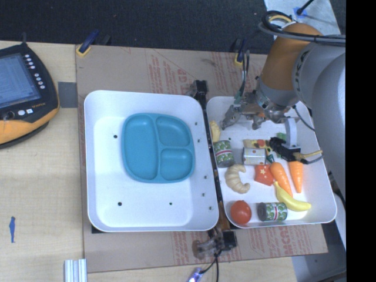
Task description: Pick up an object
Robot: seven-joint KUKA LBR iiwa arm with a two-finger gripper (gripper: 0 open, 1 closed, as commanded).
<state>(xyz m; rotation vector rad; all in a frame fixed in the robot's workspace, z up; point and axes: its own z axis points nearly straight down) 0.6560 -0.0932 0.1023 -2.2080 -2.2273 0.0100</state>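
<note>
My gripper [241, 121] hangs over the far end of the right bin [320, 216], its two fingers spread open with nothing between them. Below it in that bin lie a small can [223, 153], a silver box [254, 155], a croissant [238, 178], a red tomato [240, 212], two carrots [282, 177], a banana [292, 200] and a second can [272, 211] on its side. A pale yellow item [215, 131] rests against the bin's left wall, just left of the gripper.
The left bin [103, 210] holds a blue divided plate [157, 147]. An orange-edged tablet [20, 96] lies on the bench at far left. The arm's grey body [320, 93] covers the right bin's far right corner.
</note>
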